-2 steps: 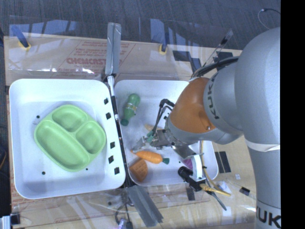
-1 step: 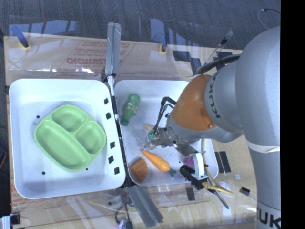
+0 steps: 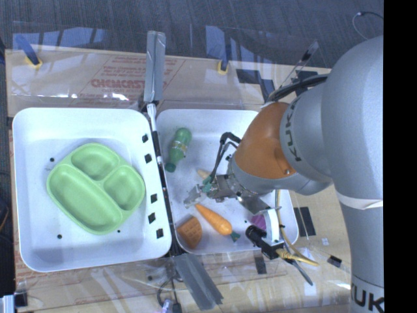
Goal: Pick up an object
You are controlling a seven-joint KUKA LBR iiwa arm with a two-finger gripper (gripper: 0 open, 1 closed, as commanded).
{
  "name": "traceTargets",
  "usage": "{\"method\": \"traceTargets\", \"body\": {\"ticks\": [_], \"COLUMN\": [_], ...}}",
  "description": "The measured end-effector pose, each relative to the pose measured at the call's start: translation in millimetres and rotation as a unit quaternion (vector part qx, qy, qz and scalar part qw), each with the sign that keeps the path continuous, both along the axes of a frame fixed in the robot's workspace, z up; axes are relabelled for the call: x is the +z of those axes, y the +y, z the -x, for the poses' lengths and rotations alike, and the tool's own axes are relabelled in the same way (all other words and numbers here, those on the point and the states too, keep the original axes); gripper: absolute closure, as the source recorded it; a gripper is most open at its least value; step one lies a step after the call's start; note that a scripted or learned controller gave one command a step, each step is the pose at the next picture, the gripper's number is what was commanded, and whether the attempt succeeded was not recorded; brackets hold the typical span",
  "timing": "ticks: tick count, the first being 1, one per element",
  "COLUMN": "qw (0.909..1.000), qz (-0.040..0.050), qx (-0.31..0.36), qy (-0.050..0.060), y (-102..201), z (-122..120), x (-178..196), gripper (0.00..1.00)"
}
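Bins are sitting side by side on the counter: the left shallow white plastic bin is carrying a light green three-compartment plastic plate, and the right shallow white plastic bin is carrying the loose items. The grey arm with the orange band is reaching in from the right and leaning over the right bin, its pincer hanging low near the bin's middle. Whether the pincer is spread or pressed together cannot be told, since the wrist is covering most of it.

Just below the pincer, an orange plastic carrot is lying flat on the bin floor. Its long axis is running diagonally, with the narrow tip pointing toward the upper left and the thicker end, with a small green stub, pointing toward the lower right. It is sitting just beside the pincer, not between its fingers.

A green plastic bottle is lying near the bin's left wall, its long axis running diagonally, cap end pointing lower left. A brown bread-like piece is resting near the bin's lower left corner, just left of the carrot. A purple object is partly hidden under the arm at the lower right.
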State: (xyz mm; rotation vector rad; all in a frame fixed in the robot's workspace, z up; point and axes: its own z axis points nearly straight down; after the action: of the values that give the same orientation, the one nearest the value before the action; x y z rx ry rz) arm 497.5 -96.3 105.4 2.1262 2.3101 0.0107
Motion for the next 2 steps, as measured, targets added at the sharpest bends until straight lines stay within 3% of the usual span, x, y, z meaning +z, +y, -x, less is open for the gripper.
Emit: {"method": "traceTargets", "body": {"ticks": [1,2], "qw": [0.9999,0.9998], "qz": [0.0013,0.0014], "qx": [0.015,0.018], "qy": [0.004,0.005], "y": [2.4,2.4], "z": [18.5,18.1], "x": [-14.1,-4.7], "gripper": [0.0,1.0]}}
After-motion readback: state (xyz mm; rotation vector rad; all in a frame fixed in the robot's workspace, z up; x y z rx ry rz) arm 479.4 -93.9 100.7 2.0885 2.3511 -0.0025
